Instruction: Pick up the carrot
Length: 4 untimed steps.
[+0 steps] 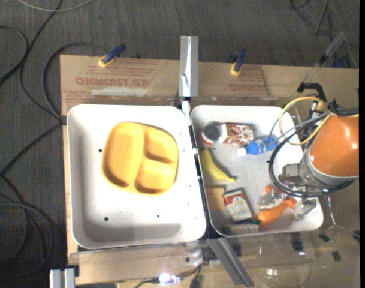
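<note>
Faded red lettering is showing on the brown cardboard sheet [119,83] behind the white bins, reading roughly "CHEMCAST GP"; print on the small red-and-white packets [237,133] is staying too small to read.

yellow tray [141,158], banana [214,168], blue bottle [258,146]

dark grey carpet [80,29] under loose black cables [26,101]

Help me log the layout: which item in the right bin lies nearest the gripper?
The carrot, orange, in the bin's lower right part, right below the gripper. The banana, bottle and cartons lie farther left.
</note>
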Available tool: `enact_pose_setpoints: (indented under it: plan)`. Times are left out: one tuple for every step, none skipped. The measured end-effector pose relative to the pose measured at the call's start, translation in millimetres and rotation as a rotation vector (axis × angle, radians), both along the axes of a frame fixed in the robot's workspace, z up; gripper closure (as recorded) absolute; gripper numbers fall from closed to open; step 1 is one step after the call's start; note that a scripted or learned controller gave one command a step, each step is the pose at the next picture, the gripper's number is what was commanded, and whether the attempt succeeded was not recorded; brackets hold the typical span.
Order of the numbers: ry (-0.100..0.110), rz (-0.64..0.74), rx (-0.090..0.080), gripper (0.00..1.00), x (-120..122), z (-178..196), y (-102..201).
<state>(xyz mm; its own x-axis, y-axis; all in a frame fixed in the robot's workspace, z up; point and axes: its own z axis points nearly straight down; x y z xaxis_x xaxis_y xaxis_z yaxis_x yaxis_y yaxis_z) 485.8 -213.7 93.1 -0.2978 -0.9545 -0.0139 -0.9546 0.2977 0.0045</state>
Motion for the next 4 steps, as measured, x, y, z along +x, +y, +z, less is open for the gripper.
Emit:
enact_pose_setpoints:
  plan:
    - [-0.010,-0.068,-0.017,0.00,3,-3,48]
    - [-0.007,0.143,0.004,0.00,4,-3,5]
    - [-0.019,0.142,-0.003,1.00,7,8,3]
    - [-0.003,0.083,-0.009,1.00,0,122,88]
